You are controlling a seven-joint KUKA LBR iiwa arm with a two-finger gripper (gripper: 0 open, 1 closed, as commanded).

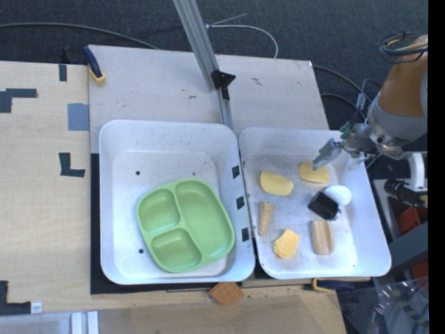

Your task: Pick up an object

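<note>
The right bin (361,256) holds several small items: a yellow piece (276,183), a second yellow piece (314,174), a black block (323,205) touching a white ball (340,195), a tan cone (265,218), an orange-yellow chunk (286,243) and a tan bread roll (321,236). My gripper (332,157) hangs over the bin's upper right part, just above and beside the second yellow piece. I see nothing held in it. The grey arm with its orange band (403,82) reaches in from the right.
In the left bin (111,186) lies a green divided plate (184,225). A slanted metal pole (201,40) stands behind the bins. A brown cookie (224,293) lies on the bench in front, and a blue and yellow clamp (94,65) sits at the back left.
</note>
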